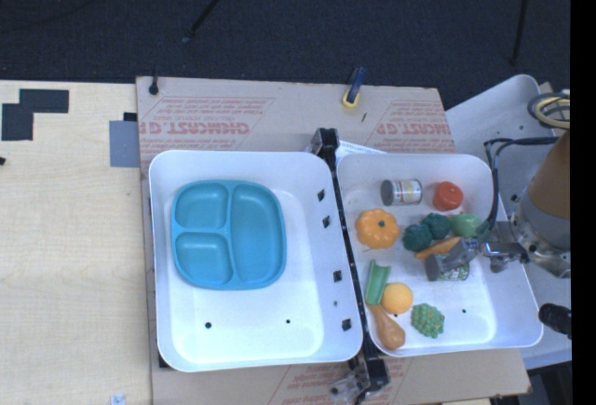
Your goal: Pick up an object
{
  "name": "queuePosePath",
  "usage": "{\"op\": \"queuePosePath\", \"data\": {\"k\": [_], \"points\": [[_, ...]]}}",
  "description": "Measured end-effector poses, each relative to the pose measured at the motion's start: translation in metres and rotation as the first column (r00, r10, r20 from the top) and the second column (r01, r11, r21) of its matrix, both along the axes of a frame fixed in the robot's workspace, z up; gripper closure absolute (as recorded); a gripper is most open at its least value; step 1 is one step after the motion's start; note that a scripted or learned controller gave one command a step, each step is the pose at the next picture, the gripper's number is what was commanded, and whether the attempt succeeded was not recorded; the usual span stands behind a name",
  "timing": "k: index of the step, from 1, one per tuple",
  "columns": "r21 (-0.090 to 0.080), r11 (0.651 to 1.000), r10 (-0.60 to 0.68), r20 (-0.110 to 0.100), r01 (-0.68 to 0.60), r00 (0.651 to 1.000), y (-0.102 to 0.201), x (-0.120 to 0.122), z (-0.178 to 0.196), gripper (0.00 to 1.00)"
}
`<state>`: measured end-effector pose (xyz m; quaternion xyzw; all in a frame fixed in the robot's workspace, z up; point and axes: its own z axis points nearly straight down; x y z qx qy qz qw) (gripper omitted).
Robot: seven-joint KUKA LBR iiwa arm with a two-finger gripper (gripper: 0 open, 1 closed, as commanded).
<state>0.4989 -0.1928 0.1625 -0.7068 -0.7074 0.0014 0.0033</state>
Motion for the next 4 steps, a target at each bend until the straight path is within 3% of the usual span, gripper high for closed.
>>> {"op": "queuePosePath", "data": {"k": [2,3,4], "points": [[-0.001,1.0,-0.001,0.003,0.001,1.0,0.007,-0.001,-0.076,0.0],[0.0,1.0,-0.006,0.004,0.006,1.0,0.006,-0.001,-0.065,1.0],[-0.002,1.0,0.0,0.008,0.0,1.0,0.01,0.002,-0.021,1.0]]}}
